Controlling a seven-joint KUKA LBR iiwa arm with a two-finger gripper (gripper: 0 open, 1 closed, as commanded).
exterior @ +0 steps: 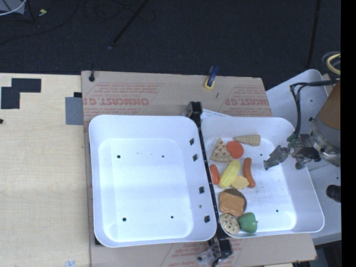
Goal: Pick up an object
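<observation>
My gripper (288, 157) hangs over the right edge of the right bin (303, 204), holding nothing, its two fingers spread apart.

The toy food sits bunched along the bin's left side, well apart from my fingers. The corn cob (230, 173) lies with its long axis slanting from lower left to upper right, and the sausage (248, 172) just beside it runs nearly straight up and down the view. The cone (247, 140) lies almost level, its narrow tip pointing left toward the tomato (235, 149). The pizza slice (221, 151) points its tip upward. Below sit the brown bun (232, 202), the green pepper (248, 222) and the cracker (229, 223). The left bin (105, 177) lies beside them.
</observation>
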